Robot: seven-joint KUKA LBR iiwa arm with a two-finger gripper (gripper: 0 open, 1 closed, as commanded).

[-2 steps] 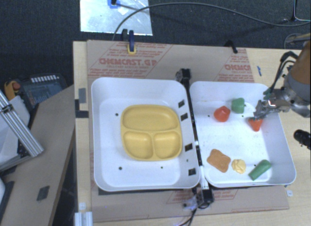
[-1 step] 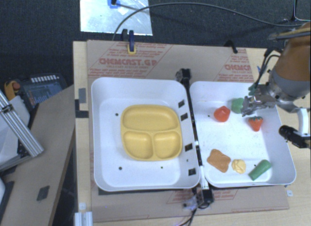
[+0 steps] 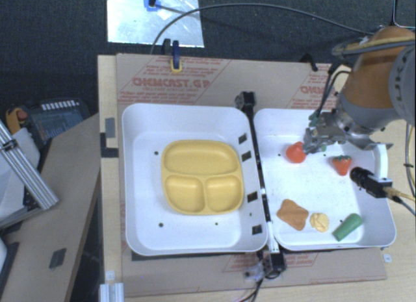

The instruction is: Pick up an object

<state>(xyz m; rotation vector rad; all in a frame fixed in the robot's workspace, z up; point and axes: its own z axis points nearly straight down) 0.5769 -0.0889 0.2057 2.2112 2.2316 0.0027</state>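
Observation:
My gripper hangs low over the upper part of the right bin. Just to its left, close to the fingertips, lies a round red-orange toy fruit. A small red fruit with a green top lies to the gripper's lower right. Along the bin's front sit a brown piece, a small yellow piece and a green cylinder. I see nothing held in the gripper.
The left bin holds a yellow divided plate. A black divider with clips runs between the two bins. The grey arm with its orange band reaches in from the upper right.

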